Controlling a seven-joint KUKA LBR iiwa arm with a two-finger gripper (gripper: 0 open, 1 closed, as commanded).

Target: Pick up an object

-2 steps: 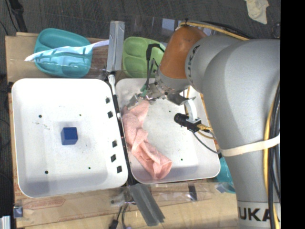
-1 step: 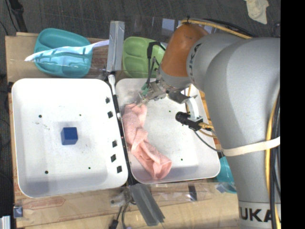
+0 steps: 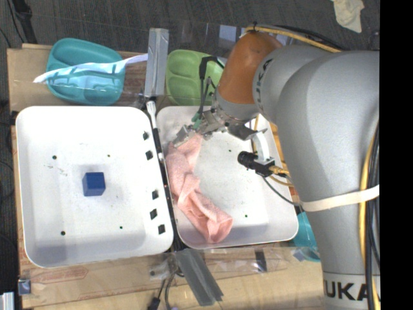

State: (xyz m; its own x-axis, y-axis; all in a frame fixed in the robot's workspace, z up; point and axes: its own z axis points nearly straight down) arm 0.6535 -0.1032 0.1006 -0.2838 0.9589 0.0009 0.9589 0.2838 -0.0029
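A crumpled pink cloth (image 3: 192,187) lies along the left side of the right bin (image 3: 258,228), running from its upper left down to the front. A small blue cube (image 3: 94,183) sits alone in the left bin (image 3: 45,141). My gripper (image 3: 193,129) reaches down at the back left of the right bin, right at the cloth's upper end. Its tips touch or nearly touch the cloth there. The wrist and the cloth's folds hide how the fingers stand.
A teal plastic object (image 3: 84,70) and a green one (image 3: 184,76) stand behind the bins. The grey arm (image 3: 322,141) covers the right bin's right side. A black cable connector (image 3: 253,161) hangs over the right bin's middle.
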